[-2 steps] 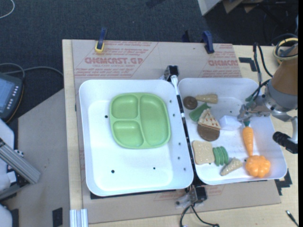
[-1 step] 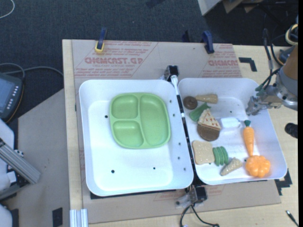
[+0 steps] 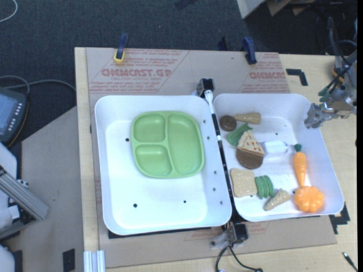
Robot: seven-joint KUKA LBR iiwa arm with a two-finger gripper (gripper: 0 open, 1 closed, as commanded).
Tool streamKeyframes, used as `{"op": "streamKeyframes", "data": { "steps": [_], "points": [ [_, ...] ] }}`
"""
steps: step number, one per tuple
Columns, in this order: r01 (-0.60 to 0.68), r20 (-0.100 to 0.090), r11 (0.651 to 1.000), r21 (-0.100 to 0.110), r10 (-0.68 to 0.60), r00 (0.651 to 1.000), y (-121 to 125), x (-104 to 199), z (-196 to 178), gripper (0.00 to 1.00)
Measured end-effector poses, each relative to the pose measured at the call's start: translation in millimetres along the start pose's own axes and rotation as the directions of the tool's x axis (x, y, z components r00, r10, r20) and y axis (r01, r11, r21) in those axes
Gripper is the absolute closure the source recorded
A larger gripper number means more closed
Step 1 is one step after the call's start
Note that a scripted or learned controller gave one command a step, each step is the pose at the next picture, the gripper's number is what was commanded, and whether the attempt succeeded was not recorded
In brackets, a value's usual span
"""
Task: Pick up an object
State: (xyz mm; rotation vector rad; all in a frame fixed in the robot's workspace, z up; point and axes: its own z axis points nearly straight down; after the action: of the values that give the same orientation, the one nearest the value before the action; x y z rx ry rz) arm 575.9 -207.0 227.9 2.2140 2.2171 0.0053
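Observation:
The right bin point(image 3: 317, 146) holds several toy foods. Among them are an orange carrot point(image 3: 300, 169), an orange pumpkin point(image 3: 309, 199), a slice of toast point(image 3: 243, 182), a green ridged piece point(image 3: 263, 186), a pie slice point(image 3: 250, 143) on a brown disc point(image 3: 250, 160) and a small white piece point(image 3: 276, 147). My gripper point(image 3: 318, 115) hangs at the bin's upper right rim, up and to the right of the white piece and apart from all the food.
A green divided plate point(image 3: 168, 144) lies in the left bin point(image 3: 113, 169). A brown round piece point(image 3: 228, 123), a beige cone point(image 3: 248, 118) and a beige wedge point(image 3: 277, 199) also lie in the right bin. Clamps point(image 3: 119, 54) hold the board's far edge.

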Motion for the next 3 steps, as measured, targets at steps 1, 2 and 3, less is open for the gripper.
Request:
{"op": "streamKeyframes", "data": {
  "steps": [1,2,3],
  "points": [
    [0.002,-0.006,1.000,0.012,-0.002,1.000,-21,46,10,1.00],
    [0.004,-0.007,1.000,0.011,-0.004,1.000,-42,99,-3,1.00],
    [0.005,-0.007,1.000,0.012,-0.005,1.000,-59,151,-10,1.00]
  ]
}}
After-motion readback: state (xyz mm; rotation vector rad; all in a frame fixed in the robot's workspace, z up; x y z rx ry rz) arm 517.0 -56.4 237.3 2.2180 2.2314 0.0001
